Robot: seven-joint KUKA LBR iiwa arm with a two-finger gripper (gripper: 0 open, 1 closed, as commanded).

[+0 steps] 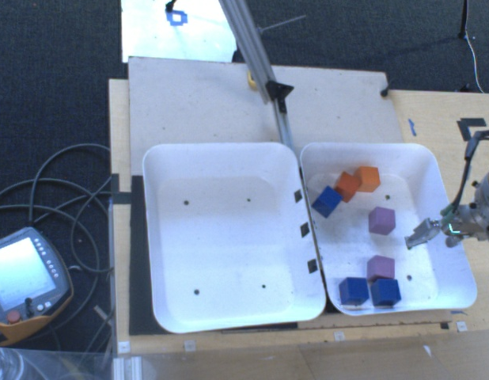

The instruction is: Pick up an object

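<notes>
seven little blocks sit in the right bin. they look like smooth cubes with flat sides. two orange blocks touch each other near the back of the bin, and a blue block leans against them, turned at a slant. a purple block sits alone in the middle. near the front wall, another purple block rests right behind two blue blocks that sit side by side.

the left bin is smooth white plastic with rounded corners and small dark dots on its floor.

the gripper pokes in over the right rim, just inside the bin, near the middle purple block but not touching it. it is small and blurry, so how wide it is open cannot be told, and no block sits in it.

a handheld screen with cables lies on the dark carpet at the left. no writing can be read.
</notes>
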